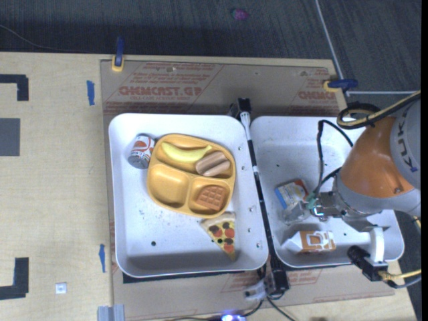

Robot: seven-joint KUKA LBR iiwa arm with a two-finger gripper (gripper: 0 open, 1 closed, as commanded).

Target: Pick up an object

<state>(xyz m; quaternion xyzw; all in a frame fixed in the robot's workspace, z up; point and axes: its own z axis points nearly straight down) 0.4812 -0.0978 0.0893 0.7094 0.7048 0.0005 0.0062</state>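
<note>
Jaws: can't tell if spread or pressed together. The gripper (309, 208) is low in the right bin (267, 179), its tip lost in clutter and the wrist's own bulk. Orange band of the arm (378, 166) sits just above it, arm coming in from the right w/ black cables looping over the top.

Nearest the camera in the right bin: small orange-and-white carton (316, 241), lying flat by the front wall, just below the gripper. A bit farther back, blue-and-white packet (291, 192) just left of the gripper tip, close enough that contact is unclear.

Left bin (127, 246): toy pizza slice (223, 233) near front-right corner. Behind it a yellow divided tray (167, 182) holding a waffle (211, 196), a hot dog (212, 163) and a banana (182, 154), each in its own compartment. Small can (140, 150) on its side, touching the tray's left rim at the back.
</note>
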